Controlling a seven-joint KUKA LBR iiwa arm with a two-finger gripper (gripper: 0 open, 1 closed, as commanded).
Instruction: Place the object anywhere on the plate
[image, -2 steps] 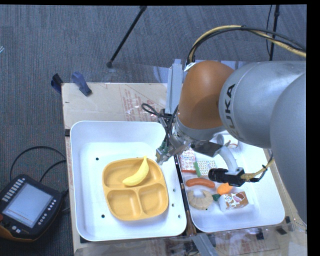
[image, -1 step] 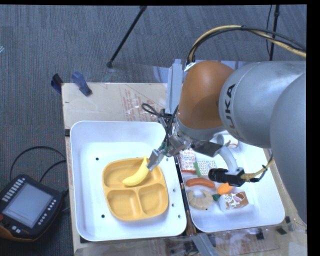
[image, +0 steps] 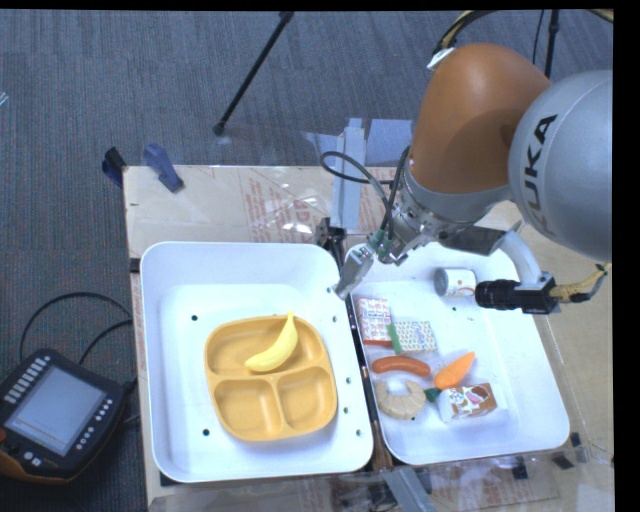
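Orange-banded arm (image: 480, 120) fills the upper right, closest to the lens. End effector (image: 358, 268) hangs over the seam between the two white bins, near their far edge; whether it is open or closed cannot be told, and nothing is visible in its grasp.

Outward from it: right bin (image: 520, 420) holds small packets, a sausage (image: 400, 366), a carrot (image: 455, 369) and a ring-shaped biscuit (image: 403, 398).

Left bin (image: 165, 300) holds a yellow divided plate (image: 270, 400). Banana (image: 275, 346) lies in the plate's large far compartment, long axis running diagonally from near-left to far-right.

Judgement: banana lies left of and nearer the camera than the end effector, already resting on the plate, so the task looks essentially complete.
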